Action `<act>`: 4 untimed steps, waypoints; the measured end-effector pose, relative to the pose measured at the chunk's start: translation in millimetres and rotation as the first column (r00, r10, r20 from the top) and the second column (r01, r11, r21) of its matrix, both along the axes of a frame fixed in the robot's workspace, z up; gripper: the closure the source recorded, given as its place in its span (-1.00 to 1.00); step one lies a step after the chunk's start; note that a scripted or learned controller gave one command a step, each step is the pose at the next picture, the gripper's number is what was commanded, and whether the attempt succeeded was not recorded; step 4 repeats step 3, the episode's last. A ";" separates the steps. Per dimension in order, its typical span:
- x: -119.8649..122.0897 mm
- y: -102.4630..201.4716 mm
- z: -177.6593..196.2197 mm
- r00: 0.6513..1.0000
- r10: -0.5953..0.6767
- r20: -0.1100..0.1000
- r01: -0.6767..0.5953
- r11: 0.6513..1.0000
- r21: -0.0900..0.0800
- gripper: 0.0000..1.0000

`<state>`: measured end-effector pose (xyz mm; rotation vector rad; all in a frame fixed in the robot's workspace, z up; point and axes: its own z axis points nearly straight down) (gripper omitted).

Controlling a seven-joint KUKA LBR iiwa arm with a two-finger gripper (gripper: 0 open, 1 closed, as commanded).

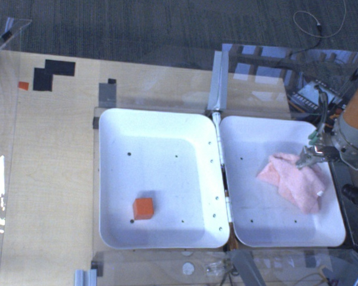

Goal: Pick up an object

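I am looking down into a robotics lab. 2 shallow white bins [159, 124] sit side by side on a pale wooden bench [48, 163], joined by a metal divider [219, 82] bolted at the seam. Black and orange tape markers [49, 74] sit at the upper left of the frame. Dark office carpet [143, 16] runs along the top. A grey arm with an orange band [355, 117] reaches in at the right edge, with loose cabling [317, 24] at the upper right.
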<state>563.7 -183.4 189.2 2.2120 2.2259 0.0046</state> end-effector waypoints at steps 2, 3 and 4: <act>-1.7 87.2 -90.2 0.962 0.273 0.027 -0.273 0.962 -0.017 -1.00; -1.7 87.2 -90.2 0.962 0.273 0.027 -0.273 0.962 -0.017 -1.00; -1.7 87.2 -90.2 0.962 0.273 0.027 -0.273 0.962 -0.017 -1.00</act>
